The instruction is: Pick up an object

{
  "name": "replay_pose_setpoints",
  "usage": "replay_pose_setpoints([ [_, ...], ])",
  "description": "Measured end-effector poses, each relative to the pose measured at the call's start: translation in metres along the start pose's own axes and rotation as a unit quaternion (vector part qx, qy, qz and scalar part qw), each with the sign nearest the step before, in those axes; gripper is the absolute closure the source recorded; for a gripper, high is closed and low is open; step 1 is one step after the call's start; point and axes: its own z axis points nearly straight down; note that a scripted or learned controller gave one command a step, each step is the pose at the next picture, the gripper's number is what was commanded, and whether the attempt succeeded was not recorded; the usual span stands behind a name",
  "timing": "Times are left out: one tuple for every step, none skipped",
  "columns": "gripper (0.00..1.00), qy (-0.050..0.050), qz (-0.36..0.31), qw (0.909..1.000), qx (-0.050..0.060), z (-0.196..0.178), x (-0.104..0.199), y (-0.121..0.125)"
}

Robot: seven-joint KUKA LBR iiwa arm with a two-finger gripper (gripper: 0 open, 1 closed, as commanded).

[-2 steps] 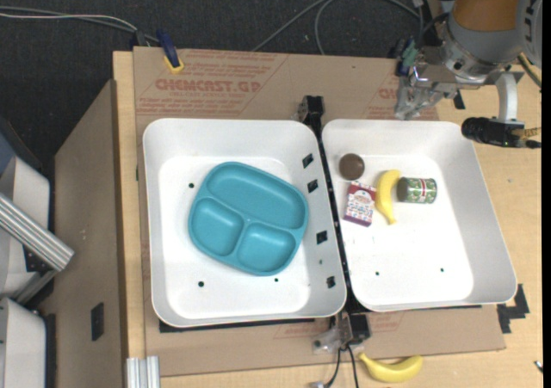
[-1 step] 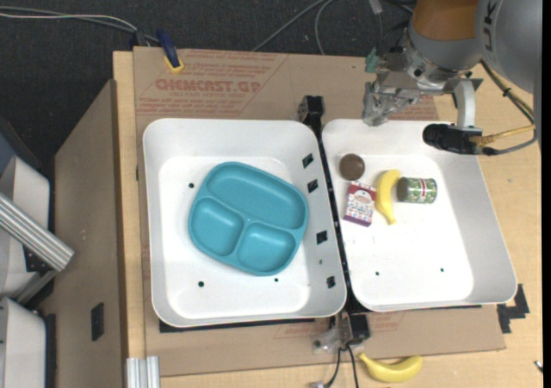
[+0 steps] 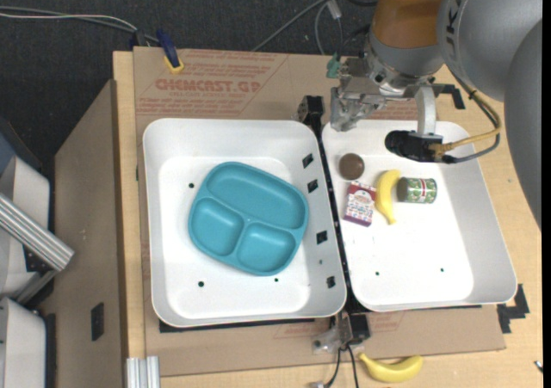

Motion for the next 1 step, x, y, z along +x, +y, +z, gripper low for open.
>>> replay_pose_setpoints([
  [1.00,0.000,0.000,1.0000,0.000,0.0186,0.0560,0.0024],
])
